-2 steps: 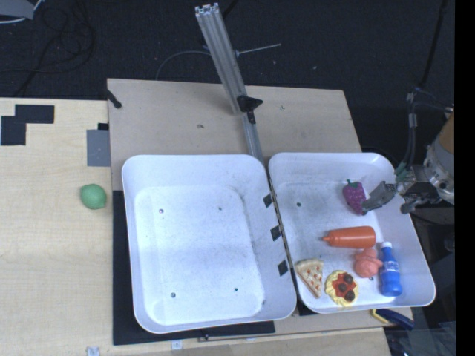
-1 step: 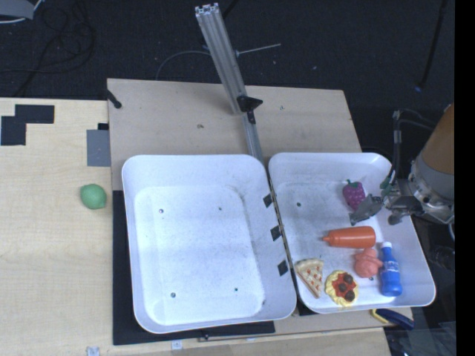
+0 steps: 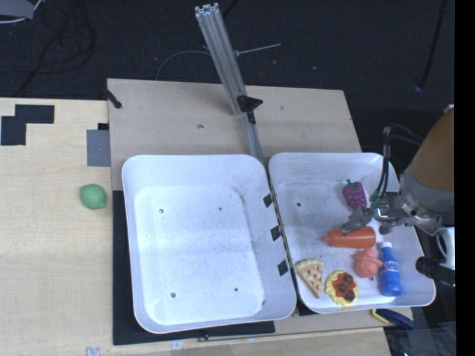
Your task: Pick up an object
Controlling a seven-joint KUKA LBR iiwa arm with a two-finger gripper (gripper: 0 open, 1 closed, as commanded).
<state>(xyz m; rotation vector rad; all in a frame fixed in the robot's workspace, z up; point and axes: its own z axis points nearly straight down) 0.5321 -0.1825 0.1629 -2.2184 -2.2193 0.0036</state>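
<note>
My gripper [image 3: 370, 223] hangs over the right bin [image 3: 312, 165], near its right side. Its fingers are spread open with nothing between them. Just below the fingertips lies an orange carrot toy [image 3: 350, 237]. A purple bunch of grapes [image 3: 355, 194] sits a little above and to the left of the gripper. Near the bin's front lie a pink toy [image 3: 366, 262], a blue bottle [image 3: 389, 271], a pizza slice [image 3: 310, 275] and a round yellow and red toy [image 3: 341, 288].
The left bin [image 3: 193, 247] stands beside the right one, with black clips along the shared edge. A green ball [image 3: 93, 196] rests on the bench far left, outside the bins. A metal bar [image 3: 225, 58] slants behind the bins.
</note>
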